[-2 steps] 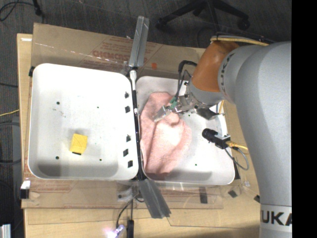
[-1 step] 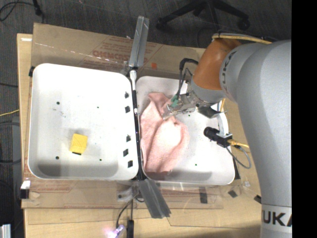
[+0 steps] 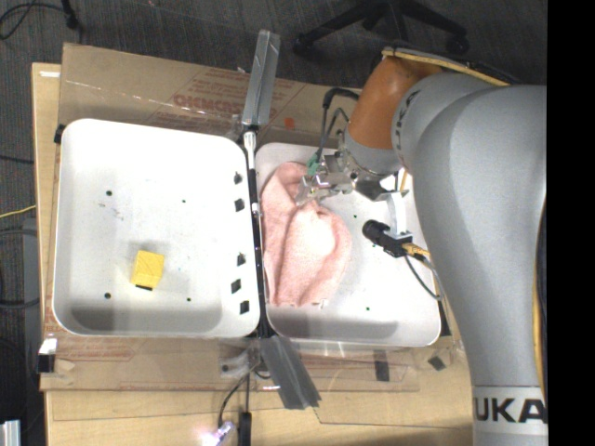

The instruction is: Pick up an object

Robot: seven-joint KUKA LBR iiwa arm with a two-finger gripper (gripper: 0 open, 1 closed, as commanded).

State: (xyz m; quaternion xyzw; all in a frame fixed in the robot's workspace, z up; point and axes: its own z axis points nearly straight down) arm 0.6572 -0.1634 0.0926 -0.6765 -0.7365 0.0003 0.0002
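Note:
A pink cloth (image 3: 302, 244) lies crumpled along the left side of the right bin (image 3: 409, 314), stretching from the back wall almost to the front. My gripper (image 3: 318, 182) is low over the cloth's upper end, touching or nearly touching a raised fold there. The grey arm with its orange band (image 3: 376, 110) comes in from the right and covers the bin's right rim. A small yellow block (image 3: 148, 268) rests on the floor of the left bin (image 3: 93, 156), front left, far from the gripper.
A metal divider bar (image 3: 253, 175) with black clips runs between the two bins. Cardboard (image 3: 167, 86) lies under the bins on the bench. Bare bin floor shows to the right of the cloth.

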